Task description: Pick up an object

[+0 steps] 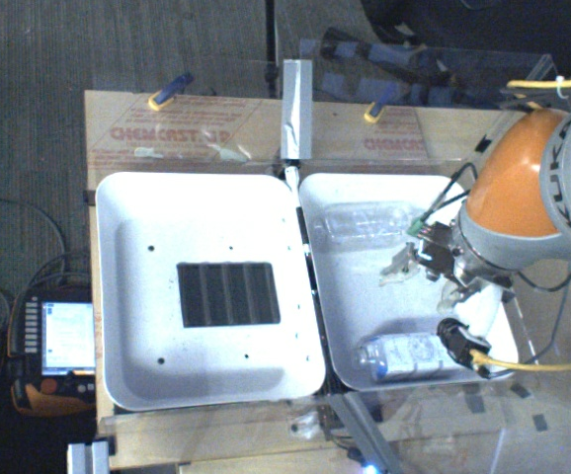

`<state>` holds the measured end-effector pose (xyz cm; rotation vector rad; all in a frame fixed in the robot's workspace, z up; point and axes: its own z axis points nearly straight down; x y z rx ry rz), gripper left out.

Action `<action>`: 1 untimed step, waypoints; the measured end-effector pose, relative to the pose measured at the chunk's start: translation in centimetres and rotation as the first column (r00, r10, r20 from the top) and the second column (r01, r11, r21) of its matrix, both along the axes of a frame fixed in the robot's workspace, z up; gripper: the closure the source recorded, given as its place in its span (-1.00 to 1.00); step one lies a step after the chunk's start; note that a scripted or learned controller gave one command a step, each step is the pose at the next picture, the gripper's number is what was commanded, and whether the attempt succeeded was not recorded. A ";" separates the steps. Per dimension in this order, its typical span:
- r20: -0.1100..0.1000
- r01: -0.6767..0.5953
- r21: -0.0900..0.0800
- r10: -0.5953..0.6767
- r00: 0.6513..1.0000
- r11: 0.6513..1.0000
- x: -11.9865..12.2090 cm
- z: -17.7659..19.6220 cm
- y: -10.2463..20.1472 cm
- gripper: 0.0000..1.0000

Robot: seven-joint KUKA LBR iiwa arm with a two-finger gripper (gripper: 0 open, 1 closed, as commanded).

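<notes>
Bottles are what can be picked up, and both are lying in the right bin [337, 294]. The reaching step is judged to be in hand, since nothing is seen to be held. The arm [523, 181] is hung over the right side of that bin. The left bin [127, 275] is filled with nothing but a dark ridged pad [228, 293]. A clear bottle [365, 223] is laid near the top of the right bin. A second bottle [402, 354] is laid near the bottom edge. The gripper [411, 261] is seen between the two bottles. It cannot be told whether the gripper is wide or narrow. Next, the gripper must be lowered over one bottle and closed across it.
</notes>
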<state>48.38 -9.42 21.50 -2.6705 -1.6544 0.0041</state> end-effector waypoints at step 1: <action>0.002 0.033 -0.001 -0.033 0.999 0.999 3.7 4.7 -6.5 -1.00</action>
